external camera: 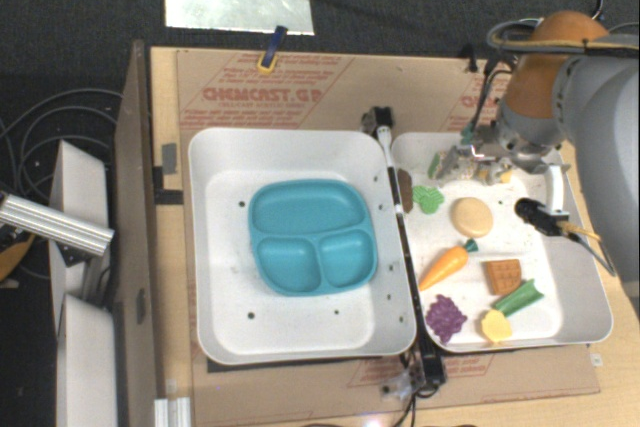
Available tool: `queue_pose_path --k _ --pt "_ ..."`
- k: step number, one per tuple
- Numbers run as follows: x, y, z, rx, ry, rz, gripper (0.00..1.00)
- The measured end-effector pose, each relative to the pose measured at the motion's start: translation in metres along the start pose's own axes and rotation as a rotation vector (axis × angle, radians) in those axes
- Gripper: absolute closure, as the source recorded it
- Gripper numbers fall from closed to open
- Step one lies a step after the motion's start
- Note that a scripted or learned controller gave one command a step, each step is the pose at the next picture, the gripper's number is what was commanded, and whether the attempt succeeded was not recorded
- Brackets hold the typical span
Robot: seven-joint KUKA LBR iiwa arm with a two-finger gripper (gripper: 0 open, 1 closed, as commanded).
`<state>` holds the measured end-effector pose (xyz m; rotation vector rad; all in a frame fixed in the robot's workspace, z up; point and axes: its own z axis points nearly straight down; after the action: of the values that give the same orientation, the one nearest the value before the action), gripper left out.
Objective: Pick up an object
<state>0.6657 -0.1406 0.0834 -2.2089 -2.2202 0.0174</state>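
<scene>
My gripper (472, 161) hangs low over the far left part of the right bin (590, 300), under the grey wrist with its orange band. Just in front of it lie a green leafy toy (428, 200) and a beige oval piece (472, 216). Nearer the front are an orange carrot (445, 265), a brown square cracker (502, 273), a green pod (518, 297), a yellow piece (496, 325) and a purple grape bunch (445, 317). I see nothing held in the gripper.
The left bin (220, 165) bears a blue divided plate (312, 235). A dark brown piece (403, 191) lies against the wall between the bins. Cardboard (300, 85) covers the bench behind both bins.
</scene>
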Motion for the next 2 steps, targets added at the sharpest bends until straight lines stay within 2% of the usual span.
queue_pose_path --k 2 --pt "0.0040 -0.0001 0.0003 0.000 -0.001 0.001 0.00"
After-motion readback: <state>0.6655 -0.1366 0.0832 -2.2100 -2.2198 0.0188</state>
